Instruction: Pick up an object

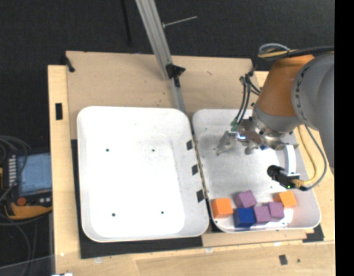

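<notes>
The things I could pick up are six small foam-like cubes clustered at the near end of the right-hand shallow white bin (214,132): two orange cubes, one at the cluster's left (222,207) and one at its right (287,198), three purple cubes (244,199) (262,214) (276,209), and a single blue cube (244,217) tucked against the bin's near wall between the left orange one and the middle purple one. Measured from that blue cube, my two-finger gripper (239,140) hangs well apart, toward the far end of the same bin and over its bare floor, so the whole cluster lies on the camera's near side of my hand; I judge that the coming move must carry me toward that near wall before any descent. The cubes have no long axis to speak of, so the approach angle matters little, though they sit touching or just beside one another, which could crowd a finger. Whether my fingers are spread or pressed together I cannot tell at this slant; nothing shows between them. Left of the blue cube, across the shared rims, lies the second white bin (84,171).
</notes>
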You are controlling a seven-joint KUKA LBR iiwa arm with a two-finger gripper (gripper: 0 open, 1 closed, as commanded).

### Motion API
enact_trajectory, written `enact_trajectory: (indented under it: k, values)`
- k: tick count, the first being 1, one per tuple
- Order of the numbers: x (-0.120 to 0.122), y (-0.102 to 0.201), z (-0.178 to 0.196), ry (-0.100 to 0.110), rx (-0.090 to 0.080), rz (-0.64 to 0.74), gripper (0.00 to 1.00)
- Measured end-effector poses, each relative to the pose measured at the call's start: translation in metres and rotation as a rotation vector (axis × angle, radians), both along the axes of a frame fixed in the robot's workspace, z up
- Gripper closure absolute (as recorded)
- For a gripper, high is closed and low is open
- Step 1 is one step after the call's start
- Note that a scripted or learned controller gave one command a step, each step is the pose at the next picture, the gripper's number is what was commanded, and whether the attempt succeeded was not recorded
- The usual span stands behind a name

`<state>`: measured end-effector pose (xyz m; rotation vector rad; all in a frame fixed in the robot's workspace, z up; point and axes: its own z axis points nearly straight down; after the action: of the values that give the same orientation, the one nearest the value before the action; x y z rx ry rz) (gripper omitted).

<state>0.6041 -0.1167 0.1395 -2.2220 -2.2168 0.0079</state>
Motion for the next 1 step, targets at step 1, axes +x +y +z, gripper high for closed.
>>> enact_trajectory:
  k: [1]
  values:
    - [0.0006, -0.0016, -0.0434, -0.007, -0.001, -0.001, 0.0]
